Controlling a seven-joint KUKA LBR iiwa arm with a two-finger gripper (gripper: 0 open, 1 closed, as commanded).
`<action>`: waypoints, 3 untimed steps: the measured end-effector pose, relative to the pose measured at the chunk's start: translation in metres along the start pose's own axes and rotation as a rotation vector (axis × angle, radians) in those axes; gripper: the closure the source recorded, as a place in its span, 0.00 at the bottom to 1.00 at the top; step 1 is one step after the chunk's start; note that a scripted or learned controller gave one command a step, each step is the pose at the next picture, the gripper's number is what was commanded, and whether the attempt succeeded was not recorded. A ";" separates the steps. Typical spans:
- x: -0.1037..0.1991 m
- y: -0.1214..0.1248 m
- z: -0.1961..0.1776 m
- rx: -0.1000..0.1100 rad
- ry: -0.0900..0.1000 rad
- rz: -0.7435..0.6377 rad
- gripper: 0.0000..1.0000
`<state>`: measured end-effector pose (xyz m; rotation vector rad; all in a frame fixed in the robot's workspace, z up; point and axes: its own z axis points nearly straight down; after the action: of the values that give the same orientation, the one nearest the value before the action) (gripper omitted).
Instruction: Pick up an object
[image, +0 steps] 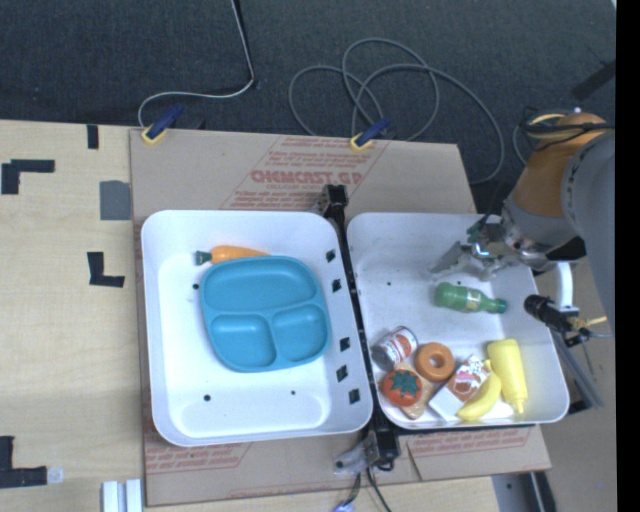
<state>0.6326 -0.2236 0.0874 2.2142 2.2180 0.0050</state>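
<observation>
Reaching in from the right, the arm (560, 180) carries its gripper (470, 252) low over the upper part of the right bin (400, 240). The fingers (447, 262) appear spread apart, pointing down and to the left, with bare white floor showing between them; nothing is held.

The nearest candidate is the green bottle (467, 298), lying on its side on the bin floor just below the gripper and slightly to its right in the view. Its long axis runs nearly left to right, fatter body to the left, narrow neck to the right. It lies apart from the other items, with bare floor around it.

The remaining items crowd the lower edge of the same bin: a small can (396, 348), a doughnut (435, 361), a strawberry (404, 389), a red-and-white packet (468, 377), a banana (481, 400) and a yellow bottle (508, 370). Several of these touch or overlap.

The left bin (160, 300) holds a blue divided tray (265, 312) with an orange object (238, 253) partly hidden behind its upper edge.

Assessment: no grasp is made. The green bottle is the likeliest target. The gripper needs a short shift toward the lower edge of the view, and a closing line set across the bottle's long axis. Risk: the round body may roll away under a one-sided touch.
</observation>
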 end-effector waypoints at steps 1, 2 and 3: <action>0.046 -0.070 -0.002 0.008 0.004 0.001 0.00; 0.075 -0.133 -0.002 -0.009 -0.015 0.010 0.00; 0.078 -0.133 -0.011 -0.003 -0.007 0.006 1.00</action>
<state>0.4989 -0.1456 0.0968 2.2157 2.2059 0.0002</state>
